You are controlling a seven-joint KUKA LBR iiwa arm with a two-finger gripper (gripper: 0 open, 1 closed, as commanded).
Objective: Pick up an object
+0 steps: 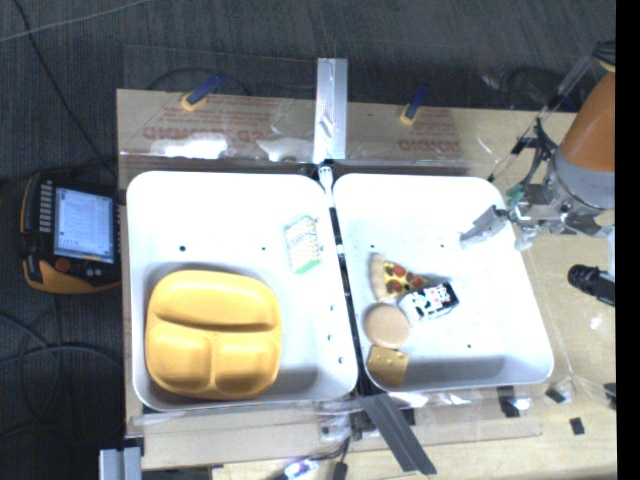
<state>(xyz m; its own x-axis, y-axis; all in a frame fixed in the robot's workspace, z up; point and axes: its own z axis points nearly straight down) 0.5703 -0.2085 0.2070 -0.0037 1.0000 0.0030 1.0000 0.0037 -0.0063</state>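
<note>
Brown block, round disc, pizza slice and black-white item lie unpicked, well below-left of gripper; finger state unclear, seemingly nothing held.

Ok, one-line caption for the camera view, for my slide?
Gripper poised at the right bin's upper right, apart from the pizza slice toy and cookie; yellow tray in left bin.

bench: wooden | on it: left bin, right bin, side by side
</note>
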